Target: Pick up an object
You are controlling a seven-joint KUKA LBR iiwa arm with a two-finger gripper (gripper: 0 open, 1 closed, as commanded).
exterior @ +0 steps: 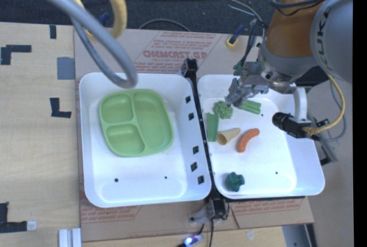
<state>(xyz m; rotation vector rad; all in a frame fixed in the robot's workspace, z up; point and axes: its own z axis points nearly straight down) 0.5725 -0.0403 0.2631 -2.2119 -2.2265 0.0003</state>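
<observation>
I see the grey two-finger gripper (234,98) right of centre, low over the small green plastic broccoli floret (222,109) in the right white bin (298,177) — whether it's pinching, I can't tell — light, stiff, bumpy; I'd take the crown

One fixed camera looks down aslant on both white bins (92,142).
</observation>
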